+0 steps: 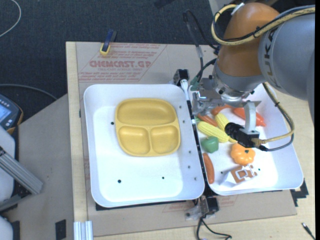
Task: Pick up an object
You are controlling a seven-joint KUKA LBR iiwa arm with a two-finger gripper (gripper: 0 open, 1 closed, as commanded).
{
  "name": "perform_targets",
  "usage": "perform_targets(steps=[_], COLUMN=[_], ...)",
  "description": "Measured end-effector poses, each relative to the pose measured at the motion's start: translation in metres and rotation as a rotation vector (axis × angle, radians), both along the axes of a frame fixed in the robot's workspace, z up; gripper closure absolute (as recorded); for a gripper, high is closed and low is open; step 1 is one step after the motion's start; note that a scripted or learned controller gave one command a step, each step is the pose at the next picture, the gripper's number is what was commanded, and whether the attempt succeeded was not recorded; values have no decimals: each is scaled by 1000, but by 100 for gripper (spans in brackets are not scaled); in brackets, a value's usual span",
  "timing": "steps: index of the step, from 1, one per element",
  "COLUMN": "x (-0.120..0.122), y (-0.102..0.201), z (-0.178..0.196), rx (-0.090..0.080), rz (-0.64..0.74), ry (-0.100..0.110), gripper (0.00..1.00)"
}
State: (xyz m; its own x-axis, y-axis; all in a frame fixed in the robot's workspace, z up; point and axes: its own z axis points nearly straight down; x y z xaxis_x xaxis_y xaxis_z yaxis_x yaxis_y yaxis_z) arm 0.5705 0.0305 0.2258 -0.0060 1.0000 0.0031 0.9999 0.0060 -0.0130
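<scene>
My gripper [218,109] hangs low over the back left part of the right bin [280,179], under the grey and orange wrist. Just below it lie a yellow corn cob [212,130] and a small orange carrot piece [205,119]. A green pepper [210,144] sits in front of the corn. An orange pumpkin [242,154] lies to the right of the pepper. A red sausage [208,167] rests along the bin's left wall. The wrist hides the fingers, and I see nothing held between them.
The left bin [100,159] holds a yellow divided plate [148,126] toward its back. A red-orange carrot [254,116] lies right of the gripper, and a white and brown packet [243,174] sits at the right bin's front. A blue and yellow clip [107,42] lies on the cardboard behind.
</scene>
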Motion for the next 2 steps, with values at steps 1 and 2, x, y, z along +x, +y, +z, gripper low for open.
perform_targets(steps=[1, 2], x=[-76, -94], y=[-12, 107], z=[94, 25], rx=[-2, 0], rz=[-6, 7], ry=[-19, -3], gripper=[100, 100])
